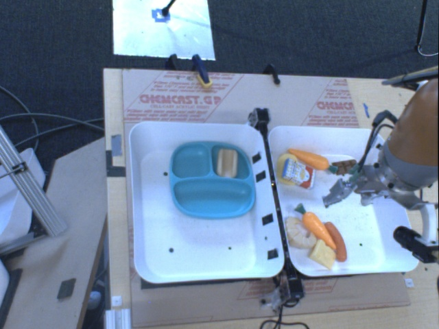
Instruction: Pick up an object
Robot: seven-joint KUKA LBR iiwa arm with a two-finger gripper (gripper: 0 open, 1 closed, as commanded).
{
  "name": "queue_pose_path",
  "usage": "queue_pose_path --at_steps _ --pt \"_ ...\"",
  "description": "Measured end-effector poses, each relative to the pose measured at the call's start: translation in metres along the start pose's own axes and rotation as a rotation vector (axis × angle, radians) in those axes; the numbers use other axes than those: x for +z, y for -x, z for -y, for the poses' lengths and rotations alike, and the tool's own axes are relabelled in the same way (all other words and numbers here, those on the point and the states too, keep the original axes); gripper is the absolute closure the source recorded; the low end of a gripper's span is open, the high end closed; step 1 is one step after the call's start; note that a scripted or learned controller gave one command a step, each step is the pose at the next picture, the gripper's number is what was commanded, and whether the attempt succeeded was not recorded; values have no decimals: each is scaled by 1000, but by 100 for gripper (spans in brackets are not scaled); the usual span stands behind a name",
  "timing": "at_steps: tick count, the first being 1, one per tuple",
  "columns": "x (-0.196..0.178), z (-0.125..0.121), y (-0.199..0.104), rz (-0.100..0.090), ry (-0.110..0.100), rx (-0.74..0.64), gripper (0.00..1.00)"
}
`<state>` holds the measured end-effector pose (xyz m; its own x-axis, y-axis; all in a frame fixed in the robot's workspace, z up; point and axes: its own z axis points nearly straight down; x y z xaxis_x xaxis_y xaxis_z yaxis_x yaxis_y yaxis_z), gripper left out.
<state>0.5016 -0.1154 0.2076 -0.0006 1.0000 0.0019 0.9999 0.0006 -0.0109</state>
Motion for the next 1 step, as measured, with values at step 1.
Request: queue_pose_path --at_steps 1 --pt "-6 -3 0 2 12 -3 0"
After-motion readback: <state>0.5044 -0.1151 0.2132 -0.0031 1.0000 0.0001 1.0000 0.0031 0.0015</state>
